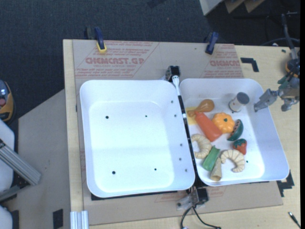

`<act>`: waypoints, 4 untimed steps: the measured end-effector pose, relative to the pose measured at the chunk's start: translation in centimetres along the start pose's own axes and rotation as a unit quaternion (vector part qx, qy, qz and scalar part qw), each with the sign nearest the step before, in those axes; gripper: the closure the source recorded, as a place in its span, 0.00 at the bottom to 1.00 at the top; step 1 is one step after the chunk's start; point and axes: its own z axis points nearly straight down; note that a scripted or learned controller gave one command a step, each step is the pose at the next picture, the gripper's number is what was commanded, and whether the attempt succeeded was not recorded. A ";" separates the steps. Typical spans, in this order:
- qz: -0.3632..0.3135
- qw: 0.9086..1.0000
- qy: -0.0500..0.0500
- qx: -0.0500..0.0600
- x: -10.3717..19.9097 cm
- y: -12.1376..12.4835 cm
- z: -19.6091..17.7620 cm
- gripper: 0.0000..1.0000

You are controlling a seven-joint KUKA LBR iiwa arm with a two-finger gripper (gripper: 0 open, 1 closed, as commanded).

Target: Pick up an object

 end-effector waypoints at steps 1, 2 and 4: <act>-0.002 1.000 0.005 0.005 8.6 -4.1 17.6 0.00; -0.001 1.000 -0.003 -0.010 7.0 -0.3 -12.7 0.00; -0.001 1.000 0.001 0.004 4.3 3.3 17.8 0.00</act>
